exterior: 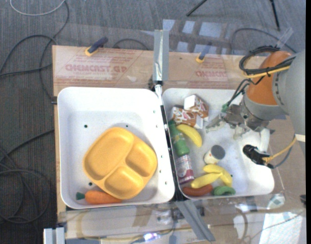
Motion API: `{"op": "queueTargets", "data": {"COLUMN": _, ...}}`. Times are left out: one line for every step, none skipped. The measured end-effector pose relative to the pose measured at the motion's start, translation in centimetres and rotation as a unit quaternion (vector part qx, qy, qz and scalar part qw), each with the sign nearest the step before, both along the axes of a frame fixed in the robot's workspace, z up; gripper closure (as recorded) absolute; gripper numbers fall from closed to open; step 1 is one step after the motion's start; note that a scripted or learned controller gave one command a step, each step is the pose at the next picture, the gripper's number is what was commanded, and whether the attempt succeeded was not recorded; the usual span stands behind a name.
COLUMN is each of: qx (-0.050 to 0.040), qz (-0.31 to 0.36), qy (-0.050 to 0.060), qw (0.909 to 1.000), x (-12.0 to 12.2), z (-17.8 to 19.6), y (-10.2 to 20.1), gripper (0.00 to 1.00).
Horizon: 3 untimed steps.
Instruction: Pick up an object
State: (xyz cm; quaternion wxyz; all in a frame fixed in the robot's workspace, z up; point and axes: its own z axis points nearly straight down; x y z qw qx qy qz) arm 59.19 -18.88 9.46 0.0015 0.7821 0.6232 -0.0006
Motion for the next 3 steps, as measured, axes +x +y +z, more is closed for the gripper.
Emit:
{"op": "queueTargets", "data": {"qx": 0.0015, "qz": 0.001, "qy": 0.004, "qw": 1.0000, "x": -0.1, "z": 0.4, "y": 0.2, "gripper": 1.00}}
{"op": "queueTargets", "data": {"qx": 0.0014, "qz": 0.001, "qy": 0.004, "qw": 1.0000, "x": -0.1, "z": 0.4, "y": 0.2, "gripper": 0.00}}
{"op": "queueTargets", "data": {"qx": 0.0097, "qz": -0.072, "qy": -0.004, "qw": 0.9974, "x": -0.4, "z": -0.2, "y": -1.2, "gripper": 0.00}}
